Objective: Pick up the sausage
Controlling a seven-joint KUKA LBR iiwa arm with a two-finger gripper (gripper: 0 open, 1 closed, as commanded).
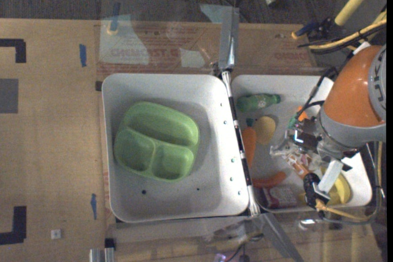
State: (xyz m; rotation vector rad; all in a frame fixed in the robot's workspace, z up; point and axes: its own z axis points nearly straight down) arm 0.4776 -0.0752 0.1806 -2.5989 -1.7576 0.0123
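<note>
From the camera view we saw the sausage (270, 180) lying flat on the floor of the right bin (288, 86), near that bin's front wall and just beside a carrot (250, 145) that ran along the divider. It sat loose among other play food: a green bottle (258, 100) toward the back, a round yellowish piece (266, 128) near the carrot, a banana (341, 191) toward the arm's side, and a flat pinkish packet (281, 196) touching the sausage's front side. We judged this crowding left little room for a clean approach from the front.

The left bin (123, 95) held a green divided plate (158, 140), well apart from the sausage.

The arm reached in from the right, its orange band above the wrist, bent down over the right bin. The gripper (296, 147) hung just beside the sausage, toward the arm. We could not tell whether it was spread or pressed together, and nothing showed in it.
</note>
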